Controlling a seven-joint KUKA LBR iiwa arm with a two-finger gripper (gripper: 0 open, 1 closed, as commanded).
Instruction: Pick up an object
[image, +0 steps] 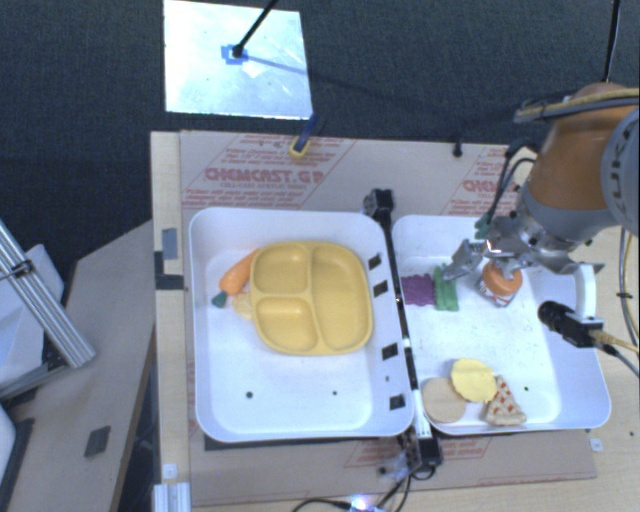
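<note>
Red print reading "CHEMCAST GP" stands on the brown sheet (270, 170) under the bins, upper centre of the frame; other print there is unreadable.

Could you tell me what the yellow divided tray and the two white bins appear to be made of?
The yellow divided tray looks like moulded plastic with a smooth, slightly matte finish: one even colour, rounded compartment walls, soft sheen. The left bin and right bin look like thin formed plastic too, glossy white with rounded rims and corners, though coated metal cannot be ruled out from this view.

One fixed overhead camera looks down slantwise on both bins (300, 425).
</note>
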